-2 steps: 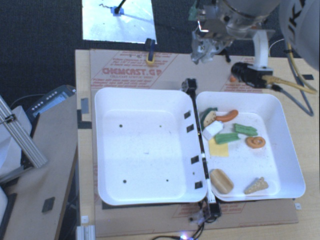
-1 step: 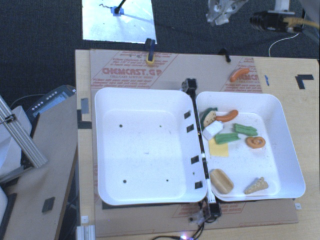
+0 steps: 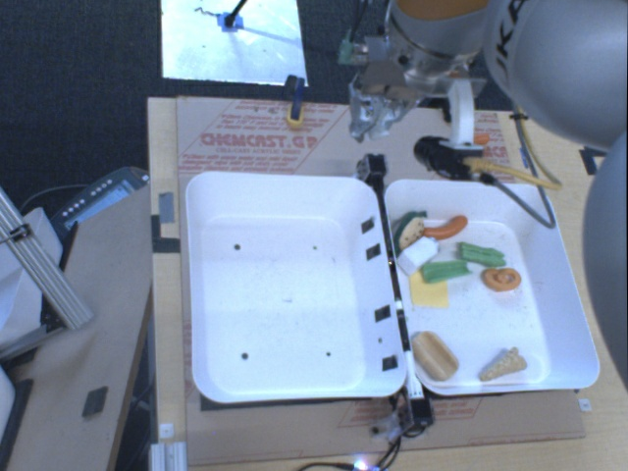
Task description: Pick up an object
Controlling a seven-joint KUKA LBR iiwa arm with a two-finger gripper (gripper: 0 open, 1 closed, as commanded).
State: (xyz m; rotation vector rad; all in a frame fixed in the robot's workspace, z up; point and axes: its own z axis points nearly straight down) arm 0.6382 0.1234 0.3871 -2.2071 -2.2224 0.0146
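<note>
We see the arm (image 3: 549,37) raised beyond the bins, gripper (image 3: 371,124) pointing down; we cannot tell its state. Right bin (image 3: 569,302): eight toy foods.

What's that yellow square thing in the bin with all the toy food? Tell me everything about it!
The flat yellow square piece looks like a thin toy cheese slice, plain and smooth, probably plastic. It lies flat on the floor of the right-hand shallow white bin, near the bin's left wall and roughly mid-bin. A long green bean-like piece meets or overlaps its upper edge. A tan bread-roll-shaped piece sits nearer the camera, apart from it.
</note>
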